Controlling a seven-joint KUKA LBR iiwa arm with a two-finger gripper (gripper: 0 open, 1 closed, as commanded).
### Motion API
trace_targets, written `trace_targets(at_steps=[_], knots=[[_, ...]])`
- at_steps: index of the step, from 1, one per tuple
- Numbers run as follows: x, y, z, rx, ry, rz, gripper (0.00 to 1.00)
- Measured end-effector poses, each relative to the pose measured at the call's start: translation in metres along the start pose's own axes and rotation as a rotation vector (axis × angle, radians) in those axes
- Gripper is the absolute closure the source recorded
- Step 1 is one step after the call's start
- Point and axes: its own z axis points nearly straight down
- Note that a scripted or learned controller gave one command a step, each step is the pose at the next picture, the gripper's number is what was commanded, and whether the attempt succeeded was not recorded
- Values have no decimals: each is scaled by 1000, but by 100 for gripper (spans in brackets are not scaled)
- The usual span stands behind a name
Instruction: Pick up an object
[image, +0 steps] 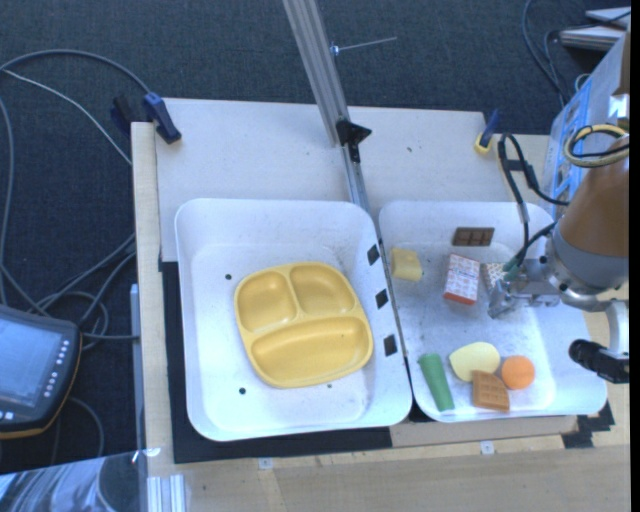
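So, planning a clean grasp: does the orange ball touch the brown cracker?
Touching. In the camera view the orange ball sits against the brown cracker's upper right corner, with no bin floor showing between them.

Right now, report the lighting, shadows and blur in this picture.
Camera view: even, soft light, no hard glare; the yellow tray is sharp with faint sheen; the gripper is slightly blurred and casts a weak shadow on the right bin; small items look soft.

Glossy yellow plastic divided plate (303, 325), smooth matt white plastic bins (200, 300), speckled matt benchtop (260, 150), brushed metal pole (320, 60)
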Motion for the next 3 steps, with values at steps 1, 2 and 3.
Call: trace_targets(at_steps=[1, 2, 3], knots=[[7, 2, -46, -4, -3, -1, 100], [7, 4, -100, -6, -3, -1, 100], [62, 15, -108, -1, 1, -6, 100]])
